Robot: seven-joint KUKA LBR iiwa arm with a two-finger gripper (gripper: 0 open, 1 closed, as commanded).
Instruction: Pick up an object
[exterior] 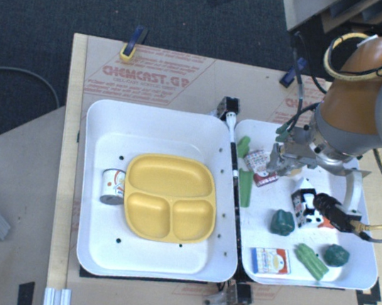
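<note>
End effector low over the far-left part of the right bin, wrist and orange band above it to the right. Cannot tell its state from this angle; the housing blocks the tip. A small red-and-white packet lies directly beneath it, touching or nearly so; contact cannot be confirmed, and nothing is visibly lifted. Judgement: the pick is at the approach or closing stage, with grasp and lift left to do. Candidate objects all sit in the right bin: green stick along the left wall, a second green piece farther back, black-and-white toy right of the packet, dark green lump near centre, another dark green lump at near right, ridged green block beside it, and a printed card box at the near-left corner. Left bin holds a yellow divided tray with a small can touching its left edge. Writing: the brown board on the bench beyond the bins reads "CHEMCAST G.P" in red, with smaller lines below too fine to read. Can label and box print show colour and pictures, but no legible words. Packet print also unreadable.
</note>
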